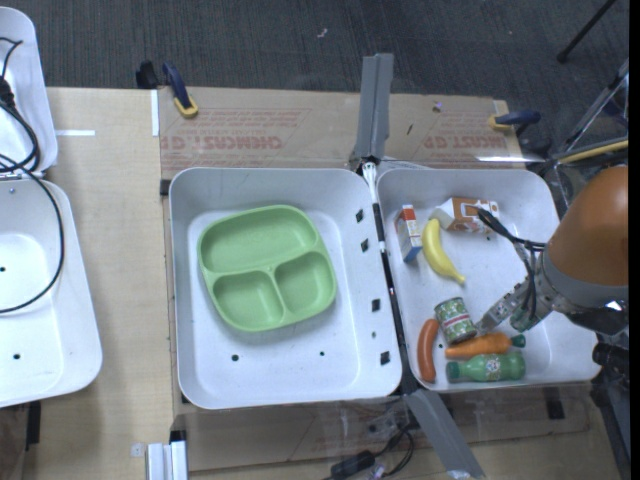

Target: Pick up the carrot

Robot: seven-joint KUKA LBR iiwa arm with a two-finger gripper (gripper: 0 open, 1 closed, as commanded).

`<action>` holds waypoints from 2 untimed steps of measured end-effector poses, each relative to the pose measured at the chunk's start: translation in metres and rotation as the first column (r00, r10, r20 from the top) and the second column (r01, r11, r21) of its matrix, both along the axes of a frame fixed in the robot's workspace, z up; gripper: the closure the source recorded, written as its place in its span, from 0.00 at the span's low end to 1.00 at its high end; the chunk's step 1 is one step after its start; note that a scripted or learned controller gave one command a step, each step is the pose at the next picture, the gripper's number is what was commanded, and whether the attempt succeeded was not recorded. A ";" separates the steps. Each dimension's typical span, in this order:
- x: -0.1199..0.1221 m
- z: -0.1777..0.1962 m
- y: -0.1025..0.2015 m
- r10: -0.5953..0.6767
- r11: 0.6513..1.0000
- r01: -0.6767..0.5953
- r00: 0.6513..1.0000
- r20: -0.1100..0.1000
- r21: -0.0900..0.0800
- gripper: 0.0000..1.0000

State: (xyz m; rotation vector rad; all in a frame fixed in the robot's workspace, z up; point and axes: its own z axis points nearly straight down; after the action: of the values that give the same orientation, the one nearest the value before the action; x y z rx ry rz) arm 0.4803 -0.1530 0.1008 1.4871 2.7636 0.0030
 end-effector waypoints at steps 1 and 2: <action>0.000 0.000 0.000 0.001 1.000 -0.001 1.000 0.000 0.000 0.00; -0.003 -0.010 -0.017 0.010 1.000 -0.010 1.000 -0.004 0.000 0.00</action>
State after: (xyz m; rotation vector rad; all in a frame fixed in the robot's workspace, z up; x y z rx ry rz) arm 0.4776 -0.1698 0.0911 1.4747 2.7742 0.0002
